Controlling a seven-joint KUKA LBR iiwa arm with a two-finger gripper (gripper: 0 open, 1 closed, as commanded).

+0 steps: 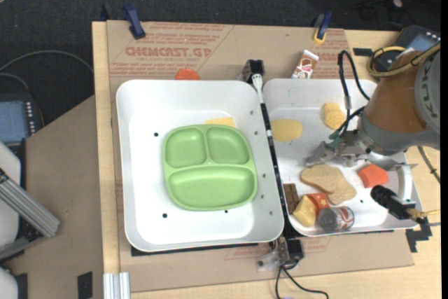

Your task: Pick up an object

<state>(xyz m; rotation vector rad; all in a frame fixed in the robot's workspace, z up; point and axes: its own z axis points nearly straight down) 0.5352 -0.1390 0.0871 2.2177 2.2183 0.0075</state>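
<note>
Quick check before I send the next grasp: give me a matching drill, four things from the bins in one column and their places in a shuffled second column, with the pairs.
Things:
1. green divided plate
2. toast slice
3. orange block
4. small can

Places:
A. near front edge of the right bin
B. middle of the left bin
C. right bin, just right of the toast, under the arm
D. right bin, just below the gripper

Pairs: 1-B, 2-D, 3-C, 4-A
</note>
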